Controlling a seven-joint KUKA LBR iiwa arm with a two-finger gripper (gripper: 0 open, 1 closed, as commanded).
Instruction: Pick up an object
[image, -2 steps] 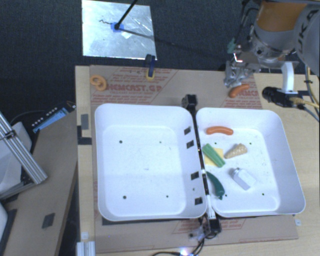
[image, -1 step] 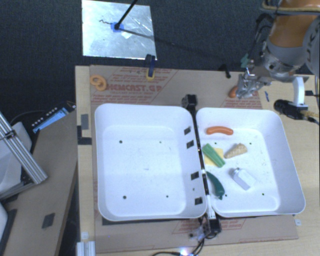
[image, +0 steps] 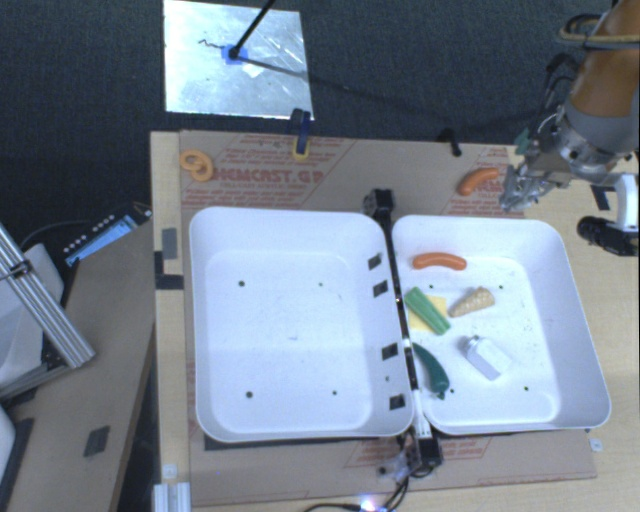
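Claw (image: 520, 197) at 1 o'clock, hanging over the cardboard just beyond the right bin's (image: 575, 290) far rim; finger state cannot be told, blurred. Orange sausage (image: 477, 181) lies just left of it, outside the bin. Right bin contents, left to right: green-yellow block (image: 426, 311), dark green piece (image: 433, 368), orange sausage (image: 439, 262), corn cob (image: 472, 301), white bottle (image: 482, 357).

Foil sheet (image: 238, 58) on dark floor, yellow-blue clamp (image: 300, 134), orange ring (image: 196, 165) on cardboard

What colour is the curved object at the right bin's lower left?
Dark green, seen in the camera view.
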